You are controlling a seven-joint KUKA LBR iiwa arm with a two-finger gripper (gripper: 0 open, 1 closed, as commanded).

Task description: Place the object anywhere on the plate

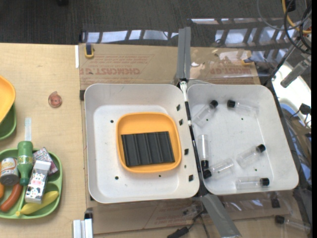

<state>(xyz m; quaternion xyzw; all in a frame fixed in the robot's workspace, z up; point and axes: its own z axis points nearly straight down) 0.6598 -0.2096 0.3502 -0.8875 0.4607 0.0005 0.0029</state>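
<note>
Clear plastic vials (251, 183): six counted, black-capped, scattered flat in right bin (277, 133).
Handling: I judge them light, stiff, slick, prone to rolling; grip mid-barrel, across the tube.
Nearest candidate: vial (203, 150) at bin's 9 o'clock wall.
Plate (148, 144): one, orange, left bin (99, 148) centre, dark ribbed insert.
Jaws: cannot tell.

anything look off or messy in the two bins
The clear vials with black caps lie scattered at all angles in the right bin, some pushed against its walls. The orange plate in the left bin sits level, bearing a dark ribbed block.
</note>
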